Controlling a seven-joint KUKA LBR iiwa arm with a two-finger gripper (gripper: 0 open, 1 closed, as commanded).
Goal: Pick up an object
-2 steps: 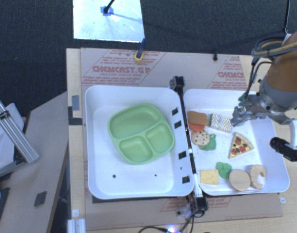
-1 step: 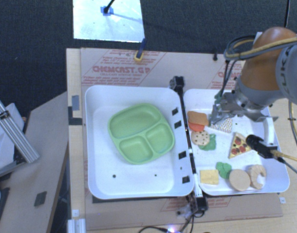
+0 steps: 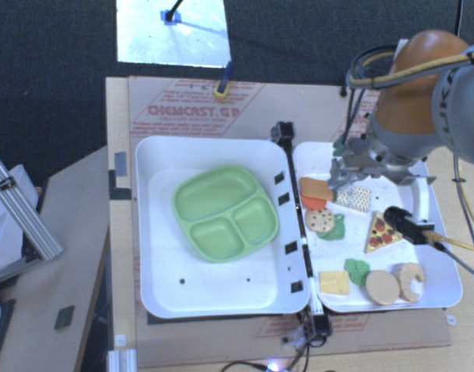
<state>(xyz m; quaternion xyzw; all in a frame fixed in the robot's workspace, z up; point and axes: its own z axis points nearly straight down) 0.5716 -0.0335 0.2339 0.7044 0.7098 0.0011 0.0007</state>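
End effector (image 3: 347, 178) is seen low over the right bin (image 3: 446, 285), just above an orange food piece (image 3: 315, 190); whether its fingers are apart or together cannot be told, being masked by the wrist. A wooden counter (image 3: 82, 208) carries both bins over dark carpet. A green tray (image 3: 224, 212) is seen in the left bin (image 3: 156, 231).

A: Where is the arm (image 3: 423, 91) sitting?

B: It is reaching in from the right, its grey body bending over at the upper right, with the orange band bulging above the wrist.

A: And the gripper (image 3: 339, 178)?

B: It is pointing down and leftward below the wrist, hanging low. The 2 fingers are too dark and small to read. A yellow cable is looping over the arm's top.
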